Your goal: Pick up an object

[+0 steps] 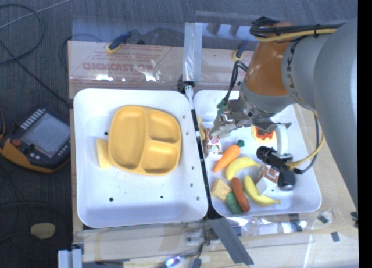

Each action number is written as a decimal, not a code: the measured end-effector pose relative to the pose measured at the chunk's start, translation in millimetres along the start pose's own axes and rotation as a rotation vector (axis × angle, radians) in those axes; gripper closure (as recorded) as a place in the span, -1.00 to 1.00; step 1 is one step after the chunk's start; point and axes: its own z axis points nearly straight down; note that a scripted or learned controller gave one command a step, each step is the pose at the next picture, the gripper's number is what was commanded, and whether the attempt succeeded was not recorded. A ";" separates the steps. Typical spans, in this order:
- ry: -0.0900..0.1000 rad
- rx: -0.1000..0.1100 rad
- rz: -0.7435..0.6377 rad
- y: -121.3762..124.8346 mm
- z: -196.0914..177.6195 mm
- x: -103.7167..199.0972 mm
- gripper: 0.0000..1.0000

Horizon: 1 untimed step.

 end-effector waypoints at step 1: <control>-0.001 0.000 0.000 0.0 0.0 -0.3 -1.00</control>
